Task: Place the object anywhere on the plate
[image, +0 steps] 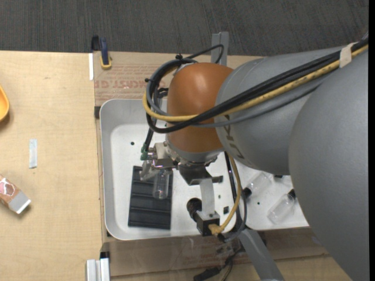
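- Grey robot arm with an orange band above the wrist: nearest my camera, it reaches in from the right and covers most of that side. Black and yellow cables loop around the band.
- Metal two-finger gripper: low inside the shallow white bin. I cannot tell whether it is apart, together or clamped on anything.
- Small clear plastic object: just below the gripper, over the upper right part of the slab. I cannot tell if it is held.
- Black ribbed rectangular slab: flat on the bin floor, near the front left corner.
- Clear plastic piece: on the white floor to the right of the arm.
- Small pale strip and brown-and-white packet: on the tan bench, well left of the bin.
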### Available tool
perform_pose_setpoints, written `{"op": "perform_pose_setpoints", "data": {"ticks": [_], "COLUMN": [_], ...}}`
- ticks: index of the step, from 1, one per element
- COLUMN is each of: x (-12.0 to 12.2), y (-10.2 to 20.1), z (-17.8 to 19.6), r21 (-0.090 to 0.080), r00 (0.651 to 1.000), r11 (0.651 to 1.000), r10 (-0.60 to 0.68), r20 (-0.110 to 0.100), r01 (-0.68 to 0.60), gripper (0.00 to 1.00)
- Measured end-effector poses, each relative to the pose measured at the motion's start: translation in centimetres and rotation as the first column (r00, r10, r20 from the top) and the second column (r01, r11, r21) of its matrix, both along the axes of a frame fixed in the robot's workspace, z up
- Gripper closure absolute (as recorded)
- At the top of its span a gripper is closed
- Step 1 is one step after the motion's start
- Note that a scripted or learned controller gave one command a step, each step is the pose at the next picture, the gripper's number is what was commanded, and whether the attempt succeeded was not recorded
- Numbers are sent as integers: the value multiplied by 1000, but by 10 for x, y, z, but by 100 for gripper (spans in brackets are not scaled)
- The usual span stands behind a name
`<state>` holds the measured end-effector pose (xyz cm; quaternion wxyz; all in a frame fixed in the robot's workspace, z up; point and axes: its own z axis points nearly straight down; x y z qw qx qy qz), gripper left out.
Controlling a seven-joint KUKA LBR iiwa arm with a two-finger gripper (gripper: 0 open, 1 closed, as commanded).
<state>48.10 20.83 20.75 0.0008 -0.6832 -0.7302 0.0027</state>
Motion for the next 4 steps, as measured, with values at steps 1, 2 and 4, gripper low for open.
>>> {"op": "perform_pose_setpoints", "data": {"ticks": [1, 2, 4], "x": [0, 0, 0], "y": [0, 0, 0], "z": [0, 0, 0], "r21": [0, 0, 0], "r00": [1000, 1000, 1000], "r11": [1000, 1000, 1000], "r10": [0, 0, 0], "r20": [0, 0, 0], "r01": [0, 0, 0], "gripper": [0, 0, 0]}}
